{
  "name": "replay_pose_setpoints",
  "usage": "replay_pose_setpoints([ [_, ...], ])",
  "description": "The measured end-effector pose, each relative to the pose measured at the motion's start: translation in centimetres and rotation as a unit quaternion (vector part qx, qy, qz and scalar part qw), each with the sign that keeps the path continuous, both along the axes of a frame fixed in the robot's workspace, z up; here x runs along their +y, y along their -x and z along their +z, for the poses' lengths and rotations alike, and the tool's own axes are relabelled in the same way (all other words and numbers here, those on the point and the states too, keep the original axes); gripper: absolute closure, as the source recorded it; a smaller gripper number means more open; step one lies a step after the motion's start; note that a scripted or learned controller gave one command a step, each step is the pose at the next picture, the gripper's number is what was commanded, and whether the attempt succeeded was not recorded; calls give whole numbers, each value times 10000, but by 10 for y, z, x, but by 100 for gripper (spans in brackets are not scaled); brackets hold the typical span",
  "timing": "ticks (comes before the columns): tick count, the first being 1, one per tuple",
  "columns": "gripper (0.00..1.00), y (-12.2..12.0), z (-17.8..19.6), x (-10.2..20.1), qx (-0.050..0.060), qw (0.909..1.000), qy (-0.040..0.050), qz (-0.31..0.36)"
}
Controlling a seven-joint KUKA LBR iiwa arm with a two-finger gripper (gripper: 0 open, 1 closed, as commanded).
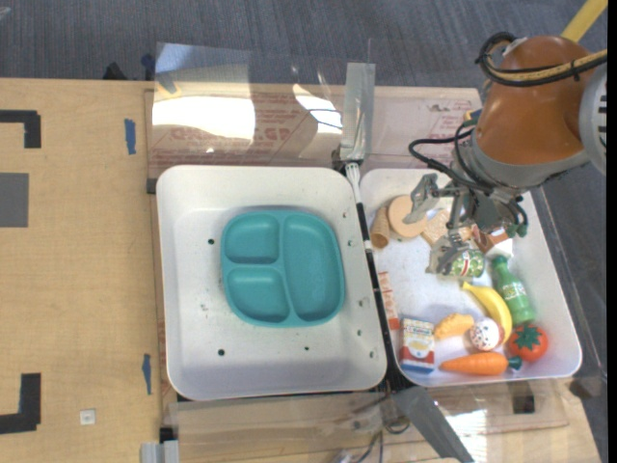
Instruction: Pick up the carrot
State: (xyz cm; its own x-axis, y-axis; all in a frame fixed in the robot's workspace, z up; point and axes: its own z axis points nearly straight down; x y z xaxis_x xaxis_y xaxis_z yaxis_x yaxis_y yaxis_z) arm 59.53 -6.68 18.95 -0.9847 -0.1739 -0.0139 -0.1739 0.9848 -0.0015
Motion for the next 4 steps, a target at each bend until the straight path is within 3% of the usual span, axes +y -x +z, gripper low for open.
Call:
replay_pose_setpoints([
  [1,0,-54,-94,-27,51,9958,-10,-916],
  [2,0,12,-100,-66,14,9988,4,-488],
  [3,0,48,-99,-29,0,9950,-3,-999],
  [4,0,84,-99,-27,-15,9753,-18,-2209],
])
